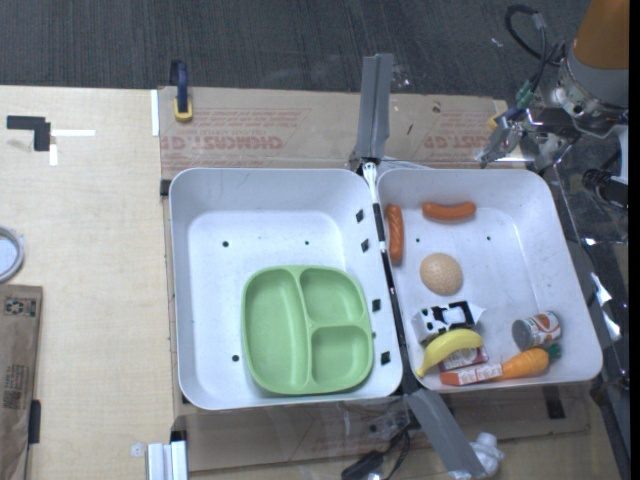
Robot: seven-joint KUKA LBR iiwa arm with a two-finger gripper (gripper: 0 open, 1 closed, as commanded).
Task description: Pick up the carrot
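A smooth green plastic tray (307,328) with three compartments lies in the left bin (190,268). The right bin (560,238) holds two glossy sausages, a round bun, a curved banana and a small can, with the tapered orange carrot (524,364) at its near right corner. The gripper (528,131) hangs over that bin's far right corner; whether its fingers are spread or closed cannot be told.

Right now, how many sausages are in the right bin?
2. One sausage lies upright along the bin's left wall; the other sausage lies crosswise near the far wall. None seem hidden.
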